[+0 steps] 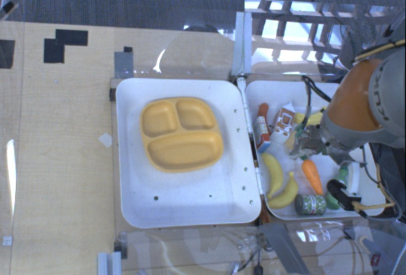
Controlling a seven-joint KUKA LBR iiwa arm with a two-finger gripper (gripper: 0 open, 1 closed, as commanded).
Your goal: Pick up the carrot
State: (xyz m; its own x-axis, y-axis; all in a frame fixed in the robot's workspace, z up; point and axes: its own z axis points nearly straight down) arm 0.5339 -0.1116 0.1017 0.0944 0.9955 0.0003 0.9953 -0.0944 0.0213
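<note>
One claw (303,148) hangs just above the carrot (311,176) — whether spread or pinched, unclear.

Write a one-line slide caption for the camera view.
Arm's gripper poised just above the carrot in the right bin, beside two bananas; yellow tray in left bin.

Arm comes in from the right, gripper (307,145) low in the right bin (274,210), just above the carrot (311,176). Two bananas (279,180) lie beside it w/ a green can (309,204) at the near edge. Left bin (190,204) holds a yellow divided tray (182,134).
</note>
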